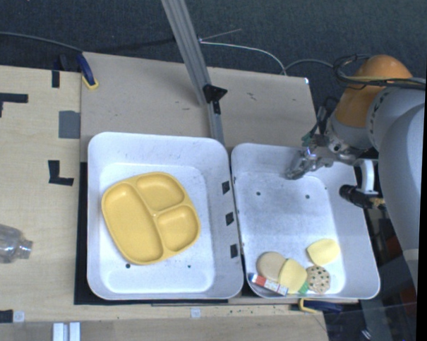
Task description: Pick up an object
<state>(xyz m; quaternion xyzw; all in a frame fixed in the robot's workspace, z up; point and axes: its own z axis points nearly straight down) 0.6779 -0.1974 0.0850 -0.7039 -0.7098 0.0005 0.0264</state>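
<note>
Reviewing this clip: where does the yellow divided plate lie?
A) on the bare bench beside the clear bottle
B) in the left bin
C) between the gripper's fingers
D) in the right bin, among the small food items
B: the yellow divided plate lies flat on the floor of the left bin, apart from the gripper, which is over the right bin.

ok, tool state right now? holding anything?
Tool: cannot be told open or closed at this size; nothing visible in it, hanging over the right bin's far end.
</note>
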